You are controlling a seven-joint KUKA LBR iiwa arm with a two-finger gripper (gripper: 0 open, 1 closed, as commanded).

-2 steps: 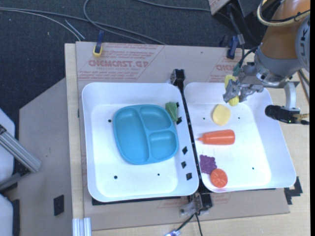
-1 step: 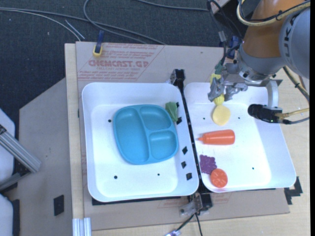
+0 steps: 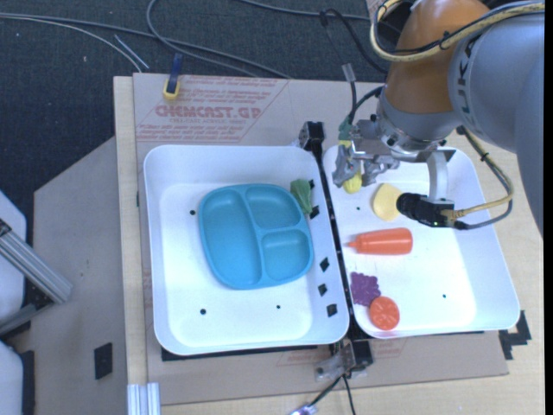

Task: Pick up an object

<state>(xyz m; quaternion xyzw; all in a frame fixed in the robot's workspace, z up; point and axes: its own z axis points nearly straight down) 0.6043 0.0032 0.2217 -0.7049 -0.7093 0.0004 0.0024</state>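
Note:
My gripper [image 3: 358, 168] hangs over the far left corner of the right bin [image 3: 471, 258], pointing down. A small yellow piece [image 3: 352, 182] shows right under its tip; whether it is gripped is unclear. Just to the right lies a yellow lemon-like object [image 3: 386, 201]. An orange carrot [image 3: 381, 242] lies near the bin's middle left. Purple grapes [image 3: 364, 287] and a round orange fruit [image 3: 384, 313] sit at the near left corner.
The left bin [image 3: 173, 275] holds a blue divided plate [image 3: 256, 233] and a small green item [image 3: 302, 195] against its right wall. A black cable and connector [image 3: 428, 209] trail from the wrist over the right bin. Cardboard lies under both bins.

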